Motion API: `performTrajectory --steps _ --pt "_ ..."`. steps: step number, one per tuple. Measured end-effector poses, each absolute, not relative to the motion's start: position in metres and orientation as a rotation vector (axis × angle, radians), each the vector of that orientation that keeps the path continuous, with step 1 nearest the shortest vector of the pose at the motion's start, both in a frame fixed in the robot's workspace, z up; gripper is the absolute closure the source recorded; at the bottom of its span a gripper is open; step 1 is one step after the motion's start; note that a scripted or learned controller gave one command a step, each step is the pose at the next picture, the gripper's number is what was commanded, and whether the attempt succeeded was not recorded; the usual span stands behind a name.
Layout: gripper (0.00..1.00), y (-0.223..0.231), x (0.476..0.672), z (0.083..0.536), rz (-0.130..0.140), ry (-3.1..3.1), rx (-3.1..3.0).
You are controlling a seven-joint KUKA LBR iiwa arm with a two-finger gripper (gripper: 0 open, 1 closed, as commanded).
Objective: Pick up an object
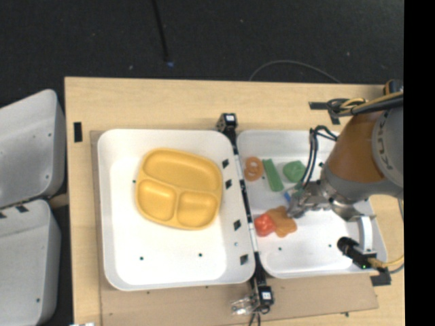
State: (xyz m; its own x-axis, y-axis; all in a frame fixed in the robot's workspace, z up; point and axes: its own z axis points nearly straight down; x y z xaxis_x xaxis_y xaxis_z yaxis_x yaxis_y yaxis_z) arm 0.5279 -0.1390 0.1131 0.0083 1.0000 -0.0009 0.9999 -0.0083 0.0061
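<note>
The light wooden worktop (81,182) carries two shallow white plastic bins: the left bin (115,250) holds one yellow three-compartment plastic plate (179,188) at its centre. The right bin (306,260) holds five small items: one green bar (272,174) and one green block (294,170) toward 12 o'clock, one orange ring (253,168) at 10 o'clock, one red piece (262,225) touching one orange lump (281,223) at 8 o'clock. The arm's hand (297,206) sits just above that lump, at its 1 o'clock; whether it is spread or pinching, I cannot tell.

The arm (367,155) hides part of the right bin (299,263), perhaps covering the claw's (297,208) tips.
</note>
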Motion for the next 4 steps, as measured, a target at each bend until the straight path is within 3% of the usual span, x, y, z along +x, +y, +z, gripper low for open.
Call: performTrajectory --steps 2,4 --pt "1.0 -0.148 0.537 0.212 0.005 2.221 2.214" --pt "1.0 -0.041 0.565 0.237 0.004 2.231 2.212"
